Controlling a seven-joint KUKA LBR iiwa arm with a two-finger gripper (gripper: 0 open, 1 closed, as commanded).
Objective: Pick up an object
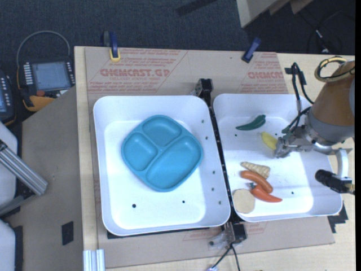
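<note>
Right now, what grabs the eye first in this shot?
The big blue divided plate sits alone in the left bin. In the right bin, small food toys are scattered: a green pepper, a yellow piece and an orange carrot. The gripper sits low beside the yellow piece.

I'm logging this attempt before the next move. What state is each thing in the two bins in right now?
blue divided plate: flat in the left bin, compartments bare
green pepper: lying loose in the right bin
yellow piece: lying down, right beside the gripper
orange carrot: lying loose
round tan piece: lying flat by the bin's near left corner
</note>
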